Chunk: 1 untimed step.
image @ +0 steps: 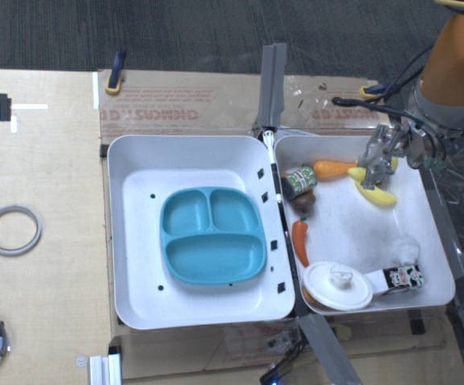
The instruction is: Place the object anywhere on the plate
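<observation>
A teal plate (213,235) sits in a white bin (128,239); the banana (374,192) is yellow.

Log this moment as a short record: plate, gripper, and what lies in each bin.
plate: blue divided plate, flat in the left bin, nothing on it
gripper: gripper low over the far end of the right bin, at the banana; grasp not clear
right bin contents: banana, large carrot, small carrot, green can, white lid, small printed box
task state: no object on the plate yet
</observation>
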Tool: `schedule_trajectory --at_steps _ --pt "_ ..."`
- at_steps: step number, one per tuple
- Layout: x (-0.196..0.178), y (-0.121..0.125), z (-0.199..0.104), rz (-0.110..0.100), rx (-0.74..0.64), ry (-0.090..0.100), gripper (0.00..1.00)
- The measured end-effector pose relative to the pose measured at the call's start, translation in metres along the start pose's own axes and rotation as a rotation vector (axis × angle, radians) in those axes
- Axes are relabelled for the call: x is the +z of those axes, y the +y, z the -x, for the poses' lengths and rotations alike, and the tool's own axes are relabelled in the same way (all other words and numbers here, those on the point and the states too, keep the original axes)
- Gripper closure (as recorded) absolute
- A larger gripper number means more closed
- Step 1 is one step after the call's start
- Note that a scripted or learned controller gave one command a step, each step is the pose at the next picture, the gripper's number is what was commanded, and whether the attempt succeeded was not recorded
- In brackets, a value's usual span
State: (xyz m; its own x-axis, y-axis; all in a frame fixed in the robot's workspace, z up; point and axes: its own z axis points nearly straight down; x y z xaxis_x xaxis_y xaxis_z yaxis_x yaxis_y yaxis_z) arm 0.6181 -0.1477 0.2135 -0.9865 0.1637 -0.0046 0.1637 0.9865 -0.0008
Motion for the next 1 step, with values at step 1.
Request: schedule_trajectory --at_steps 1 --pt "0.0000 0.0000 0.0000 0.000 0.000 0.000 0.00"
